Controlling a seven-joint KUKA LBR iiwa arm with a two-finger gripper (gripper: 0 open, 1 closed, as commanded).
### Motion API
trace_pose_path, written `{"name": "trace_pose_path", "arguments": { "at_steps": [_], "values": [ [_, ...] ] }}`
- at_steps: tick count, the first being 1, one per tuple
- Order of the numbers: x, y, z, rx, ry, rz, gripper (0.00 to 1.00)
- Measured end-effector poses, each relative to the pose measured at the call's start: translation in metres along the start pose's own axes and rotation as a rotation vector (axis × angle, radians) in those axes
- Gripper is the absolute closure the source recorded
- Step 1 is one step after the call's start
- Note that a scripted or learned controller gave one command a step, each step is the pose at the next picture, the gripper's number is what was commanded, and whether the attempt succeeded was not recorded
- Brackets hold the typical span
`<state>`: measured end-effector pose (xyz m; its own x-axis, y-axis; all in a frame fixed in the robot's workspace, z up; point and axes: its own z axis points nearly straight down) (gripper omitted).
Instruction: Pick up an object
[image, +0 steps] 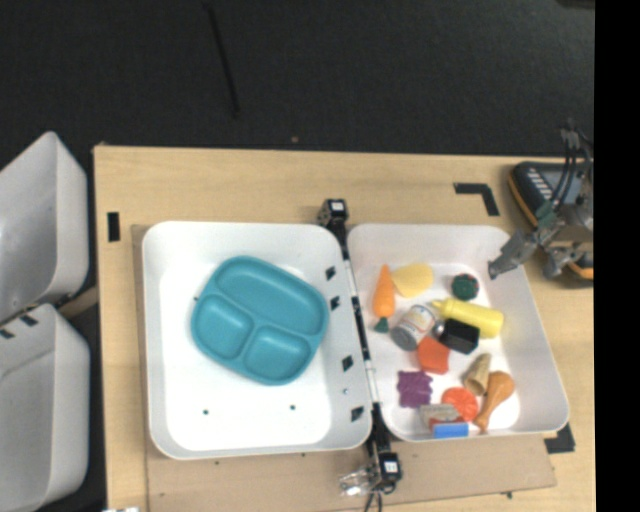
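The right white bin holds several small toys. Among them are an orange carrot, a pale yellow piece, a dark green round piece, a yellow corn-like piece and a black block. There are also a silver can, a red-orange block, a purple piece, a brown drumstick and a blue piece. My gripper hangs at the bin's upper right rim, just right of the green piece. Nothing is seen in it.
The left white bin carries a teal divided plate. Black clips line the seam between the bins. A dark device with cables sits on the bench at the far right, behind the arm.
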<state>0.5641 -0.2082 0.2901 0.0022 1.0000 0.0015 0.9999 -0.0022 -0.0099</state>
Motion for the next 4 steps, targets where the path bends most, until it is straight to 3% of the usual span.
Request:
{"name": "trace_pose_path", "arguments": {
  "at_steps": [1, 3, 4],
  "values": [
    [0.001, 0.002, -0.006, -0.010, -0.002, -0.003, 0.00],
    [0.002, -0.006, 0.095, -0.005, -0.002, -0.001, 0.00],
    [0.003, 0.002, 0.143, -0.006, -0.002, 0.000, 0.00]
  ]
}}
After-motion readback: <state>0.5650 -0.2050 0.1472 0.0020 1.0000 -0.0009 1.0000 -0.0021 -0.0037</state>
